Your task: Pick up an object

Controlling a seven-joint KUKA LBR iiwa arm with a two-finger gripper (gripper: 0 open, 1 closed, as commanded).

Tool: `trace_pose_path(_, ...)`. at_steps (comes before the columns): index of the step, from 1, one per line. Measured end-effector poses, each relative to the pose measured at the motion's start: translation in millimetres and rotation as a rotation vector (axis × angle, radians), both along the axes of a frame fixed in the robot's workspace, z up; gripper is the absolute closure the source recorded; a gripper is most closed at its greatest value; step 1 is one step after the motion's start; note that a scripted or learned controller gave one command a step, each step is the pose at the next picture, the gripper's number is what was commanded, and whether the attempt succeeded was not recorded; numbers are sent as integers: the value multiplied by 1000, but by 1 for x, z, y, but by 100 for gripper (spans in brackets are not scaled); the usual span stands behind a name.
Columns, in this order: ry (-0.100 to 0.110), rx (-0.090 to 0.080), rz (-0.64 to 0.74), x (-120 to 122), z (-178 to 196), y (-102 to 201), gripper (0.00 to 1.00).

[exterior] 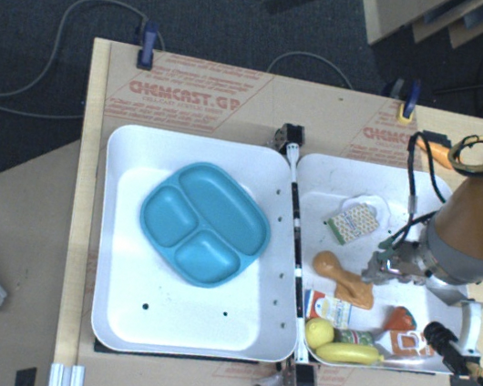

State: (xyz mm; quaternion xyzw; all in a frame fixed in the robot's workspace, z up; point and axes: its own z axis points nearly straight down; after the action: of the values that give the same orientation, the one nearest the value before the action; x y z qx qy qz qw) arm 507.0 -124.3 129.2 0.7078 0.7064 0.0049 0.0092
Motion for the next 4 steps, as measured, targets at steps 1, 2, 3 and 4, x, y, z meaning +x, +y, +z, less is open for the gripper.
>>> trace_pose_path(1,-2,-1,0,0,10,0,100)
trace_pose_path(2,-1,0,0,0,9,0,0)
trace_pose_path(3,24,7,3,8,-48,3,0)
trace_pose_path(4,18,5,2,9,-34,3,100)
